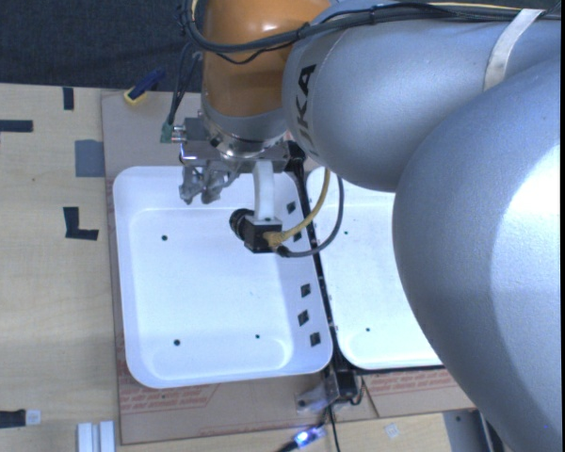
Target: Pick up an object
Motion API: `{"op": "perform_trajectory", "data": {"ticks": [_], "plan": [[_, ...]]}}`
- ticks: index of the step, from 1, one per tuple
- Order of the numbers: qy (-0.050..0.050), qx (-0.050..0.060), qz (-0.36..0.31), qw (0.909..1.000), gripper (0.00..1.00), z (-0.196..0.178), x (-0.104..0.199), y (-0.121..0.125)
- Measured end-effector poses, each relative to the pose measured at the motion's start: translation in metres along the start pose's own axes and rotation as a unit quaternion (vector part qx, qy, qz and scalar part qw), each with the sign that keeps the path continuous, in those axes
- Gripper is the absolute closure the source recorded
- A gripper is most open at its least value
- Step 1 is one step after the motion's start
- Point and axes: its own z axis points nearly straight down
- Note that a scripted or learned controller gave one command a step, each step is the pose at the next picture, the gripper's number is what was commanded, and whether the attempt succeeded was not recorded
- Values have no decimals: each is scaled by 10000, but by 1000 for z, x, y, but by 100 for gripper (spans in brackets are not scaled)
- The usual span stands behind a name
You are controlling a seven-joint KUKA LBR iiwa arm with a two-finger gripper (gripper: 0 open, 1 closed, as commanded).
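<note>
1. Tan surface (38, 281) bearing two white bins; left bin (207, 356) bare-floored.
2. Pincer (200, 192) hanging over left bin's far rim; jaw state impossible to tell.
3. Object to pick: none discernible, so direction from pincer unknown.

Arm (424, 111) smooth satin metal; left bin (207, 290) glossy white plastic; bench (38, 290) matt wood.

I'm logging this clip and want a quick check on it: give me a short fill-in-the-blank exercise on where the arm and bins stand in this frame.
1. The band above the wrist of the arm is ____ in colour.
2. The gripper hangs over the ____ bin in the camera view.
3. The bench bears ____ white bins, the other bin partly covered by the arm.
4. The divider between the bins carries a row of small ____ squares.

Missing words: orange; left; two; black
</note>
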Motion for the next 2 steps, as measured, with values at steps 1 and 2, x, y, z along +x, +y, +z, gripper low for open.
{"op": "perform_trajectory", "data": {"ticks": [1,2], "plan": [[26,-71,4,10000,100,-67,18,-10],[30,-115,16,9999,100,-173,16,45]]}}
